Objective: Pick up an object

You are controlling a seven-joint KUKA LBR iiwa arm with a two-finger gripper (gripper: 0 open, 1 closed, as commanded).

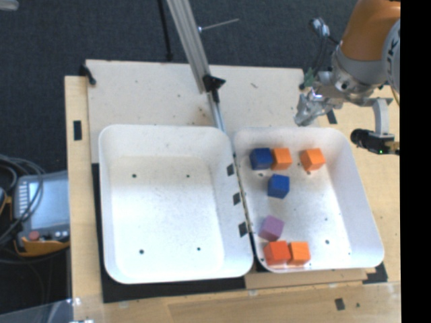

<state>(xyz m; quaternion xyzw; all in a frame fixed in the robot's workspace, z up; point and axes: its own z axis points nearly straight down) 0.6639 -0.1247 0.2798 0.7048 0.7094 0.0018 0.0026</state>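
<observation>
From the camera above, looking down at a slant. On the pale table (148, 89), two shallow white bins side by side: left bin (108, 200) and right bin (367, 214). Between them at the far end, a slanted metal pole (192, 42).

In the right bin, seven small blocks. Along the far wall: a far blue block (261, 158) touching a small orange block (282, 157), then, a little apart to the right, a tilted orange block (312, 159). Just nearer, a second blue block (279, 186), standing alone. Nearer again, a purple block (271, 228). Against the near wall, an orange pair (286, 252), pressed side to side.

Reaching in from the right, the grey and orange arm (367, 36), with the hand (310, 108) over the far rim of the right bin, well apart from every block. Too blurred to tell whether spread apart or pressed together; nothing seen in it.

As for progress: hardly begun, by the look of it. No block lifted, all seven lying on the bin floor. Left to do, judging from this: choose a block, come over it, go down, close on it, raise it clear. Closest to the hand: the two orange blocks at the far wall. Probably easiest: the second blue block, free on all sides. Likely awkward: the touching ones.
</observation>
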